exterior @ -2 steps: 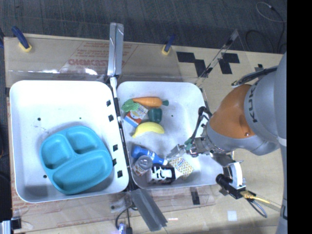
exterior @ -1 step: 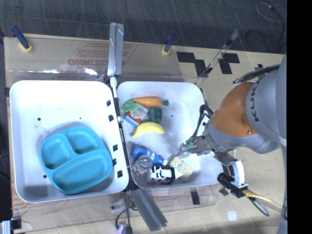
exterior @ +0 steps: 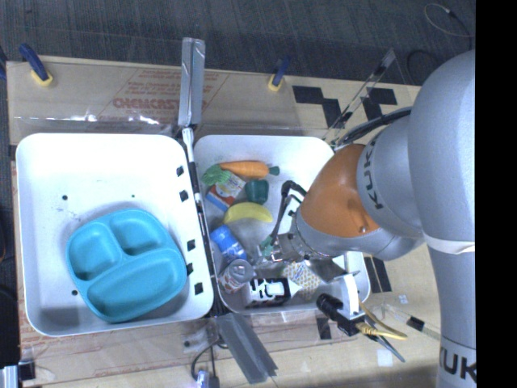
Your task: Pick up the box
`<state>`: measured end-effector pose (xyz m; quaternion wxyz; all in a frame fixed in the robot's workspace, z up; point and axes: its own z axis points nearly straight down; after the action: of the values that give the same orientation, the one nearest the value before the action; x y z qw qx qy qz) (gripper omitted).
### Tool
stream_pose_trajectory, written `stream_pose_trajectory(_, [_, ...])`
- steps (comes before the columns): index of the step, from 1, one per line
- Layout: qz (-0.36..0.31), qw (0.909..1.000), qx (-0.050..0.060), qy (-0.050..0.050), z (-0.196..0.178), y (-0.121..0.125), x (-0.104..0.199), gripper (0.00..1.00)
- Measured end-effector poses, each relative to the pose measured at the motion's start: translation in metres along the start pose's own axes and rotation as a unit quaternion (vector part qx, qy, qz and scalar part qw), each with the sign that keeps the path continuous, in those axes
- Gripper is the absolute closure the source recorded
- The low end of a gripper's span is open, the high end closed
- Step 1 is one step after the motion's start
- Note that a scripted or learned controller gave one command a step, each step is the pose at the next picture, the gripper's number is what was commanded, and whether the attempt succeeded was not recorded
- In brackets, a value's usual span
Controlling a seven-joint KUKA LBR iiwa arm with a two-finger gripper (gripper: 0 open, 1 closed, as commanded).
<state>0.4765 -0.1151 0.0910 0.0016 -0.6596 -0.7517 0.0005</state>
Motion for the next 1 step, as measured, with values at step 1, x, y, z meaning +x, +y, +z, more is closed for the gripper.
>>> stream_pose_trajectory(1, [-0.062,0.9981,-0.001,-0.001,-0.1004,-0.0016,-0.0131,1.00])
